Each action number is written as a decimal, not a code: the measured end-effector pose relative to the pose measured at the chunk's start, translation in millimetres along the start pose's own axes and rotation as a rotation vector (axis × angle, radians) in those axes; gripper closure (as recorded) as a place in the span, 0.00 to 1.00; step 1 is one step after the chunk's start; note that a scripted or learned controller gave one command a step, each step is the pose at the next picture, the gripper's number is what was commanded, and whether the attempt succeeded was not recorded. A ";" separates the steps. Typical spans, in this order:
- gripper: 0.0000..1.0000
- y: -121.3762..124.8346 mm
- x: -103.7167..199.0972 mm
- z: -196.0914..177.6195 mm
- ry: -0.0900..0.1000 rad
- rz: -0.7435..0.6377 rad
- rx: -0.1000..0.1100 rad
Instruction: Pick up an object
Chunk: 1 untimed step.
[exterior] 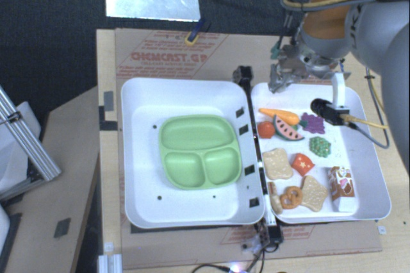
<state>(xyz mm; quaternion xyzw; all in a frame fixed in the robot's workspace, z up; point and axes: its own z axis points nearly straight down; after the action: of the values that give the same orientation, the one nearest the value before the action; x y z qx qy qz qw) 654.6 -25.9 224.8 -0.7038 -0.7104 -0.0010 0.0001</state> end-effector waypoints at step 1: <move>1.00 0.9 51.7 9.0 0.000 0.000 0.000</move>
<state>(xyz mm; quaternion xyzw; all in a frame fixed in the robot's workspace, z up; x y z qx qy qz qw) 655.1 25.8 216.0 -0.7036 -0.7106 -0.0010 0.0004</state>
